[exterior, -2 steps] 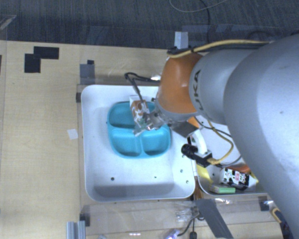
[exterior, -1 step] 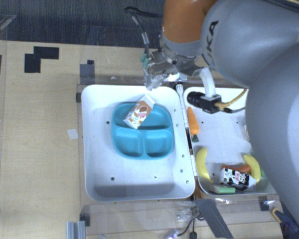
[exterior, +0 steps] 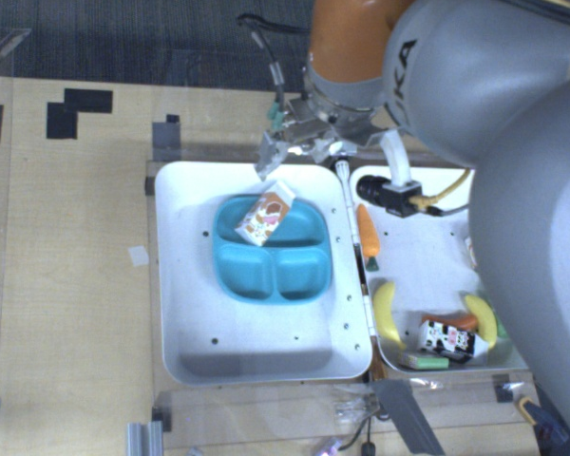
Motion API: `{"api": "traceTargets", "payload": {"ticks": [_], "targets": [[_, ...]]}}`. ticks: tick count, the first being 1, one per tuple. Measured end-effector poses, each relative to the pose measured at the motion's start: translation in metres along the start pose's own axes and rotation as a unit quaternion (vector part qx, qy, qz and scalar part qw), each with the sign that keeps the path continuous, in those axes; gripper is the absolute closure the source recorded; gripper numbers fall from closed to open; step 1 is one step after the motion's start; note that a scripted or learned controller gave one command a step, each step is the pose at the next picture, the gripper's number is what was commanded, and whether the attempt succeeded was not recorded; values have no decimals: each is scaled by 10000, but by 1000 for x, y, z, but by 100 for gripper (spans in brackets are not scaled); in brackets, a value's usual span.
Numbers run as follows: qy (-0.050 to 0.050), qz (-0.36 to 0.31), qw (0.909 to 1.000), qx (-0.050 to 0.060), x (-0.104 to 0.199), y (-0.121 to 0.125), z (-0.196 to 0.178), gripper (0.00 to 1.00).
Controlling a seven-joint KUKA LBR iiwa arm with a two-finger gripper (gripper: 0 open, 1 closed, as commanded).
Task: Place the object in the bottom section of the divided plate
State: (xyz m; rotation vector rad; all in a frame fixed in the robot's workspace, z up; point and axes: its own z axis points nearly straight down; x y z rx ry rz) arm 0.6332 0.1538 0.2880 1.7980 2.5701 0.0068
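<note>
A blue divided plate (exterior: 275,252) lies in the middle of the left white bin (exterior: 195,283). It has one wide section at the top and two smaller ones at the bottom. A small white carton with a brown and red print (exterior: 265,218) rests tilted over the left part of the top section, its lower end near the divider. My gripper (exterior: 274,162) hangs just above and behind the carton's upper end, at the plate's far rim. The grey arm with its orange band reaches in from the upper right.
The right bin (exterior: 427,255) holds an orange carrot (exterior: 366,232) along its left wall, two bananas (exterior: 387,313) (exterior: 483,317), a cow-patterned carton (exterior: 446,338) and a green piece (exterior: 425,360). A black cable plug (exterior: 389,196) hangs beside the wrist.
</note>
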Motion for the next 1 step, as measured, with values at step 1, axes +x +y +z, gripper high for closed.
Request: {"api": "traceTargets", "payload": {"ticks": [1], "targets": [[0,456,9990,1,-15,-1,1,0]]}}
